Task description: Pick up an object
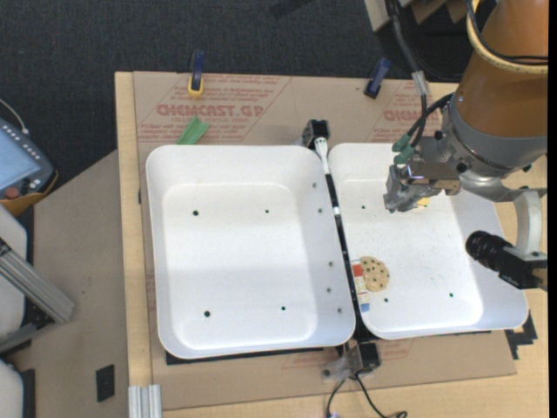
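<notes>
White plastic is what you see most of: two shallow bins side by side on a cardboard-covered tabletop [130, 233]. The left bin [174, 181] sits beside the right bin [461, 312], their inner rims touching along a dark seam.

Your tool [407, 192] hangs over the far part of the right bin, with the grey arm [505, 120] and its orange band [513, 16] coming in from the right. A bit of yellow shows just beside the tool's tip, but you cannot tell what it is, nor whether the tool is released or clenched.

The object to pick, a round tan cookie-like piece with dark specks [374, 273], lies in the near left part of the right bin, close to the seam and well apart from the tool. A small red-and-white item [359, 279] lies just beside it on the left.

On the far side of the tabletop you have a green strip [193, 131], a yellow-and-blue clamp [197, 72] and a blue clamp [378, 77].
</notes>
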